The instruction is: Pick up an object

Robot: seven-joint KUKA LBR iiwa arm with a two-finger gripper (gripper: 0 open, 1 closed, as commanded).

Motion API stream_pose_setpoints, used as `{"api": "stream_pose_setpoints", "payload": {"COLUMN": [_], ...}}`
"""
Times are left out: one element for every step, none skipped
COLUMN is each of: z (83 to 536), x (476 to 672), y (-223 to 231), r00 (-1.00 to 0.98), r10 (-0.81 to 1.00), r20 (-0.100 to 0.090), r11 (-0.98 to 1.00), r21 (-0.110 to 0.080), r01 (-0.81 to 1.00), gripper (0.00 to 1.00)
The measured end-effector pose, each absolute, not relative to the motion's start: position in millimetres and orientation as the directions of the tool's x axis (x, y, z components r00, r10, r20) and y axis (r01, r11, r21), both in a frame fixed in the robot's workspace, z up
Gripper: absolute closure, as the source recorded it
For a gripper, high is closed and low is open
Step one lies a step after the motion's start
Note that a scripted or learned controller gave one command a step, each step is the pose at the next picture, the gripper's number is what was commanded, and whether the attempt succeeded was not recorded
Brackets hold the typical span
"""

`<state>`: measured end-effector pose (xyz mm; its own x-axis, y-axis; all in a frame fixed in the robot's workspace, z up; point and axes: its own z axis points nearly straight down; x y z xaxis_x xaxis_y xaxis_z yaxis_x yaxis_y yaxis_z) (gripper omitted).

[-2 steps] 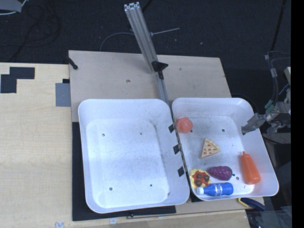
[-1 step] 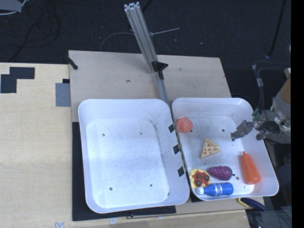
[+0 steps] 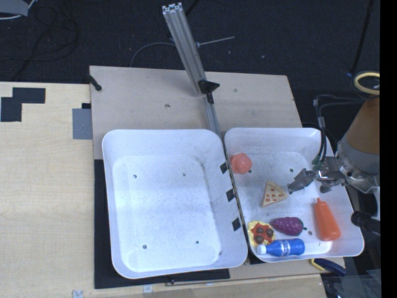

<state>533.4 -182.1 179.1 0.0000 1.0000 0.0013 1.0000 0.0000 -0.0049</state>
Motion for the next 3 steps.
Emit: {"api": "stream_pose_setpoints", "payload": {"z": [118.8, 131.7, 177.1], "x": [537.1, 538.3, 543.2], "y": [-186.2, -187.6, -194.8], "r00": [0.0, 0.001, 0.001], "r10": [1.0, 1.0, 1.0], "r20": [0.001, 0.0, -0.001], "r11": [0.0, -0.001, -0.001], "r21": [-0.006, -0.001, 0.004], "r01": [1.0, 1.0, 1.0], "gripper": [0.0, 1.0, 1.0]}}
